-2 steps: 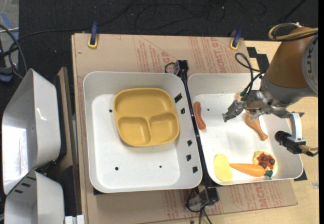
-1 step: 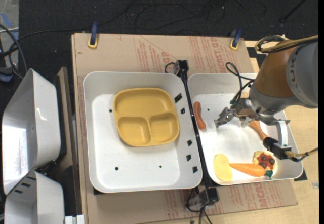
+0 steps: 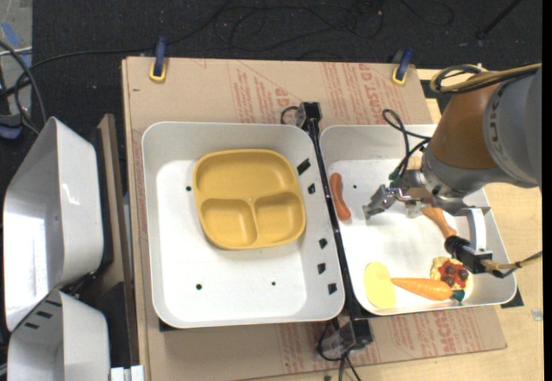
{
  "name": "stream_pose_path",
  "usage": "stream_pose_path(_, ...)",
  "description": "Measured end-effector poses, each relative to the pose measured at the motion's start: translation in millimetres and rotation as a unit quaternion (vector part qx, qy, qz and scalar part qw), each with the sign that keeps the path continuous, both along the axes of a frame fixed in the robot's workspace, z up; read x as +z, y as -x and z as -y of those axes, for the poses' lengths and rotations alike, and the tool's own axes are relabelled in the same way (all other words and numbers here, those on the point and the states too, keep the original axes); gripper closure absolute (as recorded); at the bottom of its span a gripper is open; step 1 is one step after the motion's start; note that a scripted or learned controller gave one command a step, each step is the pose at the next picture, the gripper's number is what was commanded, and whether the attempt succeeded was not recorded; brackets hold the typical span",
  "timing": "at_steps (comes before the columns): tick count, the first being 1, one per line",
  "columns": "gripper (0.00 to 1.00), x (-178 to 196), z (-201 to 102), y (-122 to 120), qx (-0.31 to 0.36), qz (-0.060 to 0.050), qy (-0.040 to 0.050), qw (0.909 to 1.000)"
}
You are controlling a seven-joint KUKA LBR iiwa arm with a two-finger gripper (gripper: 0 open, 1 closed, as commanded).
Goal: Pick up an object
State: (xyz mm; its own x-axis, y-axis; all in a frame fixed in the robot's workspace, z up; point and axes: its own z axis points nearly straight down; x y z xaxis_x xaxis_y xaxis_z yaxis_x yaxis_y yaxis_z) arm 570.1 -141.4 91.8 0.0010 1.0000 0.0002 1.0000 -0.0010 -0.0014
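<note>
From above, two white bins sit side by side on the bench: the left bin [image 3: 172, 284] carries a yellow tray [image 3: 250, 198] with three compartments, lying flat near its middle, and the right bin [image 3: 362, 142] carries the small items the task can choose from. A sausage [image 3: 341, 196] lies lengthwise close to the wall between the bins, a pale yellow disc [image 3: 378, 283] rests near the front edge, a carrot [image 3: 423, 288] lies just beside the disc with its tip toward it, and a small multicoloured toy [image 3: 450, 271] sits at the carrot's thick end. The items are spread loosely, likely so that any one can be reached without crowding. The arm [image 3: 483, 138] comes in from the right and bends down over the right bin, which suggests the target is among these items rather than the tray. The gripper [image 3: 379, 202] hangs low over bare bin floor, near the sausage but apart from it, and points toward it. Its fingers look slightly parted with nothing between them, and they touch no item as far as the slant allows a judgement. An orange strip [image 3: 438, 220] shows just behind the wrist; what it is cannot be told. The pick appears not yet made.
</note>
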Motion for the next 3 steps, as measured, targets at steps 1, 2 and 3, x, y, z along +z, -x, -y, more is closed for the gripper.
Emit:
stream_pose_path(1, 1.0, 10.6, 0.0, -0.4, 0.0, 0.001, 0.0002, 1.0)
stream_pose_path(2, 1.0, 60.3, -9.0, -6.1, 0.002, 0.003, 0.0005, 1.0)
stream_pose_path(3, 1.0, 123.9, -8.8, -5.5, 0.002, 0.004, 0.0009, 1.0)
